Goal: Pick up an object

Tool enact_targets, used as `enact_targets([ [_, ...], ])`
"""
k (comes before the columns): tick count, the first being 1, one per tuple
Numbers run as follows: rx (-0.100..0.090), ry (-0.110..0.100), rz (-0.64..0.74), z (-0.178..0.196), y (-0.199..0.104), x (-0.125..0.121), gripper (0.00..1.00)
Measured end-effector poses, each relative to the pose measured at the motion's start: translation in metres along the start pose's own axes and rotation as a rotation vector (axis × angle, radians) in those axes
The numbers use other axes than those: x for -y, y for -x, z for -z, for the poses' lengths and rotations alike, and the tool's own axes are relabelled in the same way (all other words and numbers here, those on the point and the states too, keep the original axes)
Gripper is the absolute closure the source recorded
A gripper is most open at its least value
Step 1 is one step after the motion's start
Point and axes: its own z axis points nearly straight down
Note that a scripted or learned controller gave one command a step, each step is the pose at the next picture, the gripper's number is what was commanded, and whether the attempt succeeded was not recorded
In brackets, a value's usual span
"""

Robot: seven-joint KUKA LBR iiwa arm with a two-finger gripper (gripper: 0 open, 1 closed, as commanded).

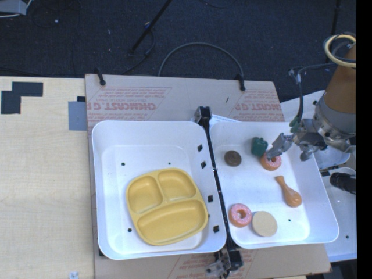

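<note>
Spread wide above the small orange ring-shaped toy doughnut (271, 162), jaws released (likely light, stiff, slick plastic), best pinched across its rim.

Glossy white plastic bins (110, 156), matt yellow plastic tray (167, 206), brown cardboard (133, 100)

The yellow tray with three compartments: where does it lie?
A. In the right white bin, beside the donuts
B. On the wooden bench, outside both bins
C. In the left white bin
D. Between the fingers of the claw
C: the yellow tray lies flat on the floor of the left white bin, and the claw is over the right white bin.
</note>
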Motion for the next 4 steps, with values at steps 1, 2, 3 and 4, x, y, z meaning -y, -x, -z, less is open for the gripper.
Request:
enact_targets([
  [1, 0.002, 0.011, 0.002, 0.007, 0.000, -0.002, 0.00],
  [2, 0.001, 0.007, 0.002, -0.042, 0.000, -0.011, 0.00],
  [3, 0.000, 0.005, 0.002, -0.103, 0.002, -0.002, 0.00],
  [4, 0.001, 0.007, 0.002, -0.154, 0.007, -0.009, 0.00],
])
